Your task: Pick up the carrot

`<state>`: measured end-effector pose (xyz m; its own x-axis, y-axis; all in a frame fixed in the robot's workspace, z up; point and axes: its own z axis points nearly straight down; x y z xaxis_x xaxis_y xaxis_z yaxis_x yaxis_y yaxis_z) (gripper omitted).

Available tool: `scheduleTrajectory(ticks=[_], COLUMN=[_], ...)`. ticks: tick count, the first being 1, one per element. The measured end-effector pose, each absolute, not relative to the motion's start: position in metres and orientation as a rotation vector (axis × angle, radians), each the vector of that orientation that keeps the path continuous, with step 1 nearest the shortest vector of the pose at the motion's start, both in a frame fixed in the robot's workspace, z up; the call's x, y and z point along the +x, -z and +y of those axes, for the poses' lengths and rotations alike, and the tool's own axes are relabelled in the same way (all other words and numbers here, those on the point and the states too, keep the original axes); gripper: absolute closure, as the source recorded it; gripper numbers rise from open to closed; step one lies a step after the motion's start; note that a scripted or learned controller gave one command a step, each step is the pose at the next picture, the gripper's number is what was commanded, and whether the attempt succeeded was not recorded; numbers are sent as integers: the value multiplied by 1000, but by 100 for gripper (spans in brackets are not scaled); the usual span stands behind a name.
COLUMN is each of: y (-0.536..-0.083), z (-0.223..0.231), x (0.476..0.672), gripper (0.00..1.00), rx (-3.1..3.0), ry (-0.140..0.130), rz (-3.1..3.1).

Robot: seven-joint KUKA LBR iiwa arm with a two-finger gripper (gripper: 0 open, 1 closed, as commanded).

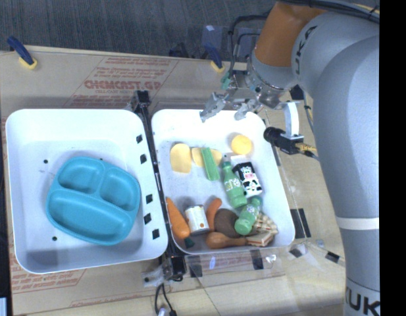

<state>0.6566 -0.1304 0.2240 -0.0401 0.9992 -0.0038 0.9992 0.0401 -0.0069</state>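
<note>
Hovering over the right bin's (164, 176) far rim: tool (224, 109), fingers spread, nothing between them. Carrot (177, 220) lying well apart, by the near left wall beside a small can (197, 219). Blue tray (93, 199) in left bin (31, 127).
</note>
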Motion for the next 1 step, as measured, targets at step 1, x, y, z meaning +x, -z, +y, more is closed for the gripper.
scheduleTrajectory(ticks=[1], y=[-90], z=[-116], x=[642], gripper=[0], rx=[-1950], ry=[-6], rz=[-2455])
